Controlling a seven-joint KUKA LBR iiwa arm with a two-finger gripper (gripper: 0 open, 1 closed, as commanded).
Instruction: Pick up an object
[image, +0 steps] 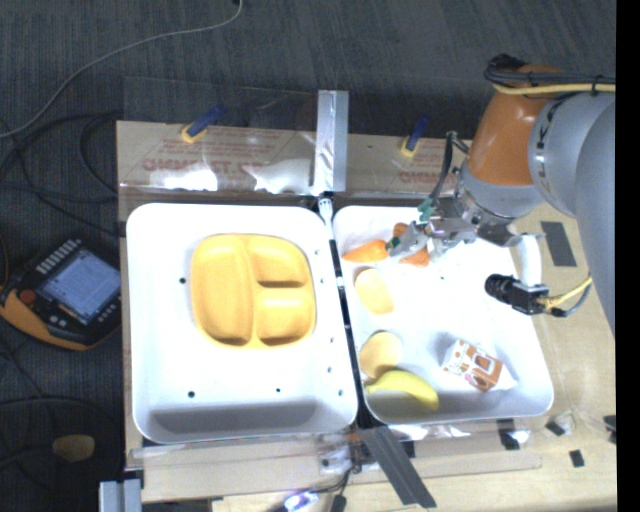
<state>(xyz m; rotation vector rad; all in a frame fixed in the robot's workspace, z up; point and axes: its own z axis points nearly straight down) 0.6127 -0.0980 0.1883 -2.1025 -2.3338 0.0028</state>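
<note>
My gripper is low over the far part of the right bin, reaching in from the right. Just left of it lies an orange carrot-like piece, and a smaller orange piece sits right under its tip. Nearer the front are a pale yellow block, a beige round piece, a yellow banana and a white and orange packet. I cannot make out whether anything is held.
The left bin holds a yellow divided tray. A black fitting with a cable hangs over the right bin's right side. A handheld pendant lies off the bench to the left.
</note>
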